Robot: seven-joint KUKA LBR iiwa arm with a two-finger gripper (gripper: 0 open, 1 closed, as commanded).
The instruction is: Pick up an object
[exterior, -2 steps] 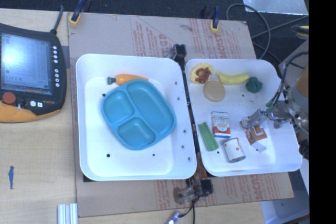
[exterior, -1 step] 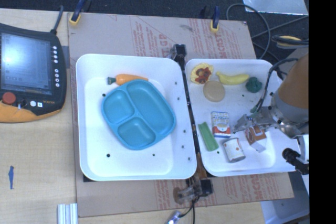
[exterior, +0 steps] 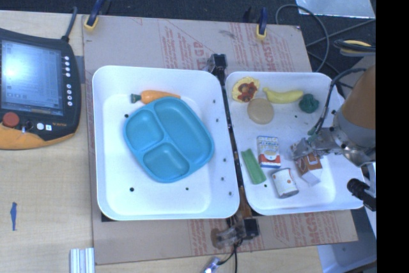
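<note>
My gripper (exterior: 307, 152) is low over the right side of the right bin (exterior: 287, 206), with the arm coming in from the right edge. Directly beneath and just in front of it lies a small brown box (exterior: 312, 165), partly covered by the gripper. Whether the box is touched or gripped cannot be made out. To the left of the gripper are a small white carton with red and blue print (exterior: 268, 151), a silver can (exterior: 285, 183) on its side and a green stick (exterior: 253, 166).
At the back of the right bin are a yellow banana (exterior: 284, 96), a dark green lump (exterior: 309, 103), a tan disc (exterior: 261, 111) and a small pizza piece (exterior: 246, 89). The left bin (exterior: 115, 201) holds a blue divided plate (exterior: 167, 139) and an orange carrot (exterior: 156, 96). A control tablet (exterior: 35, 89) lies at the left.
</note>
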